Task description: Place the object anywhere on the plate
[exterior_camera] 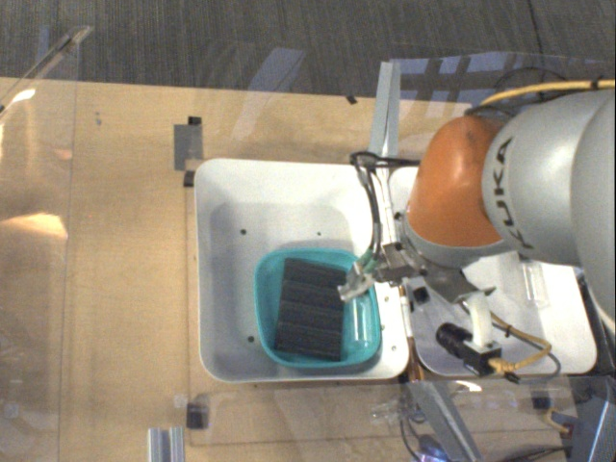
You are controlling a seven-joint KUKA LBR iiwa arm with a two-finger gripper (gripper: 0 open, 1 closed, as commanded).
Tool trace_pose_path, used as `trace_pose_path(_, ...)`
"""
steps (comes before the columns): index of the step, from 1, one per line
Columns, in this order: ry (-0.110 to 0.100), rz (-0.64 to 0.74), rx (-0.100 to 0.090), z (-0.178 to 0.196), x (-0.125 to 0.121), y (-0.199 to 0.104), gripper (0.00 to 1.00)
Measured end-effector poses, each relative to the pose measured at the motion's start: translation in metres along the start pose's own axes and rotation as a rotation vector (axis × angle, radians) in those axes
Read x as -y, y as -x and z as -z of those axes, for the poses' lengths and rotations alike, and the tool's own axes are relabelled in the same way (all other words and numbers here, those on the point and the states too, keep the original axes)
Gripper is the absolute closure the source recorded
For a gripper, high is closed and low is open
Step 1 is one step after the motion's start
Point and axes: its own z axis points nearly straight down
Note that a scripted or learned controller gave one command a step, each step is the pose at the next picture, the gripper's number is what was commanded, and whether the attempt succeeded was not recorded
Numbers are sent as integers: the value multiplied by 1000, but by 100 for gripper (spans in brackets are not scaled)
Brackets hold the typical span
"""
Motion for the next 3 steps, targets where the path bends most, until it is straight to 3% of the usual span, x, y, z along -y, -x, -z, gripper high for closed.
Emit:
trace_pose_path(1, 5, -60, 1, 81, 16, 25, 0)
trace_pose_path(2, 11, -52, 3, 92, 14, 24, 100)
trace_pose_path(3, 0, 38, 0, 0, -7, 48, 100)
